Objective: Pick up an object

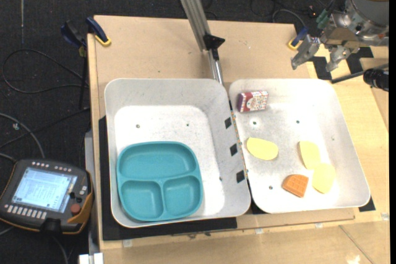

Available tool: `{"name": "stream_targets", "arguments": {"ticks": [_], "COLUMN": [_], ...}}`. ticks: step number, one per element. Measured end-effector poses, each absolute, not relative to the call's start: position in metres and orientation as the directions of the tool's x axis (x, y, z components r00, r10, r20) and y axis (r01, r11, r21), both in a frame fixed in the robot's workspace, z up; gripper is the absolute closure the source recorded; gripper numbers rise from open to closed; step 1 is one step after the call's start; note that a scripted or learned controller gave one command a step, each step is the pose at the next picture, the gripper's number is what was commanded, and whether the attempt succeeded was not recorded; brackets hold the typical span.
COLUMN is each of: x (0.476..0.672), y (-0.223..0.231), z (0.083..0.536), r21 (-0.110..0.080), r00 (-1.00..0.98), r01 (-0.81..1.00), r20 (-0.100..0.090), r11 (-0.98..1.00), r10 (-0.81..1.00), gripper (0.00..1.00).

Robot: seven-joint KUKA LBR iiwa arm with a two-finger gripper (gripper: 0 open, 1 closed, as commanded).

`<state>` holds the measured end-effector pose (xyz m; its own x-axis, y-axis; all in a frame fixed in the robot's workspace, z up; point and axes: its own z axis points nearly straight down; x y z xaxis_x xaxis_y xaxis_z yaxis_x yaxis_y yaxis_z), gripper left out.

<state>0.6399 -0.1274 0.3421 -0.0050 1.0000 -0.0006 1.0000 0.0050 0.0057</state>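
My gripper (318,57) hangs above the bench just beyond the far edge of the right bin (334,127), its two fingers spread apart with nothing between them. In that bin lie a small maroon and white carton (253,101) at the far left, a yellow oval piece (262,148) below it, a yellow slab (308,153), a pale yellow round piece (323,178) and an orange waffle-like piece (296,185) near the front. The gripper is well above and behind all of them.
The left bin (161,102) holds a teal three-compartment tray (159,180). A slanted metal pole (193,0) crosses behind the bins. A teach pendant (43,193) lies off the bench at left. Clamps (99,33) sit on the bench's far corners.
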Motion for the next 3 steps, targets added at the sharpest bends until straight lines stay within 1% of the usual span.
{"name": "stream_targets", "arguments": {"ticks": [1, 2, 3], "x": [0.64, 0.64, 0.641], "y": [-0.128, -0.128, -0.127], "z": [0.35, 0.349, 0.359], "r21": [0.003, 0.002, 0.004], "r00": [-0.007, -0.006, -0.01], "r01": [1.0, 1.0, 1.0], "r20": [-0.001, -0.001, -0.002], "r11": [0.007, 0.006, 0.01], "r10": [1.0, 1.0, 1.0], "gripper": [1.0, 0.0, 1.0]}}
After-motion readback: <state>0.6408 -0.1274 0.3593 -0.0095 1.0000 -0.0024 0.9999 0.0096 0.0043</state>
